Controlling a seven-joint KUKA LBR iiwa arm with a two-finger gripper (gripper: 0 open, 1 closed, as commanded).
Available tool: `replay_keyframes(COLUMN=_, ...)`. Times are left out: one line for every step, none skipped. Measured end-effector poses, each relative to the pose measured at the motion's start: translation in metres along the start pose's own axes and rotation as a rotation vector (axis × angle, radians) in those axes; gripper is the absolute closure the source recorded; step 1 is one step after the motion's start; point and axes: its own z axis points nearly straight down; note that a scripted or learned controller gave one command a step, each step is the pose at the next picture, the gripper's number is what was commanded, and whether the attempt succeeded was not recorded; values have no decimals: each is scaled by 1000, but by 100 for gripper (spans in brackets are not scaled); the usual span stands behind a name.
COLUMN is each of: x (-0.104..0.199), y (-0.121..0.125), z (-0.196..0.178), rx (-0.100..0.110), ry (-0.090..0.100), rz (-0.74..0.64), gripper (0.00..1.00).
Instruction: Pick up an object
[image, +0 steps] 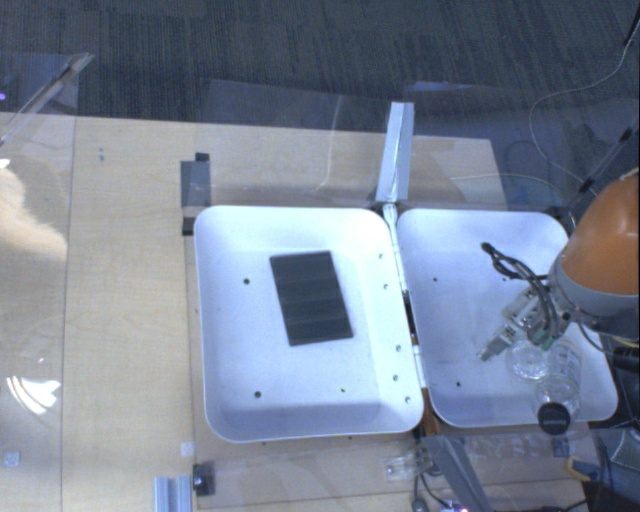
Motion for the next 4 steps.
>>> replay_keyframes(x=-87, y=33, z=17, rx=2, ry=2, rz=52, gripper=0)
replay_keyframes(x=-98, y=73, z=-53, rx=3, ry=1, rz=258, gripper=0)
replay_keyframes(x=-70, y=90, z=-6, rx=1, ry=0, rz=237, gripper=0)
replay_keyframes(x=-126, y=72, z=22, rx=18, ry=49, rz=330, gripper=0)
